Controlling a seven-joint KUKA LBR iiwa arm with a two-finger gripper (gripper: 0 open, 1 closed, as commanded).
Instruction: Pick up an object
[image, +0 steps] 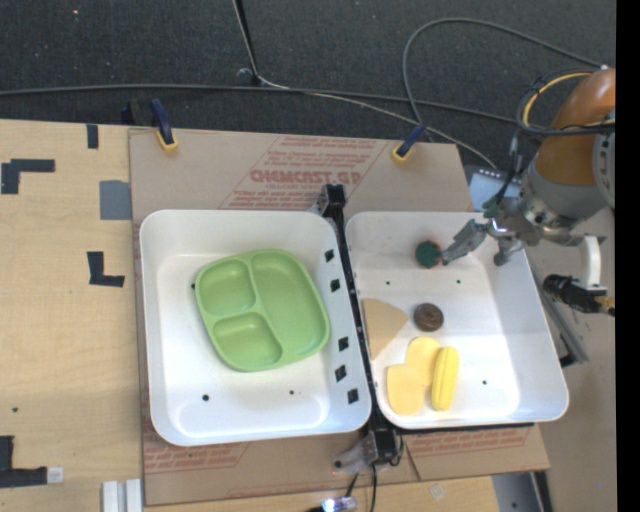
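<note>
In the right bin (520, 330) lie a small green and red ball-like object (428, 254), a brown round piece (428, 317), a tan wedge (383, 318), a pale yellow block (405, 387) and a yellow oval piece (444, 377). My gripper (475, 254) hangs over the bin's far right part, open, with nothing between its fingers. Its left finger (457, 246) ends just right of the green and red object; I cannot tell whether it touches it.
The left bin (165, 300) holds a green divided plate (262, 308). A black divider (340, 300) runs between the bins. Cables cross the dark floor behind the bench, and clamps hold the cardboard sheet at its far edge.
</note>
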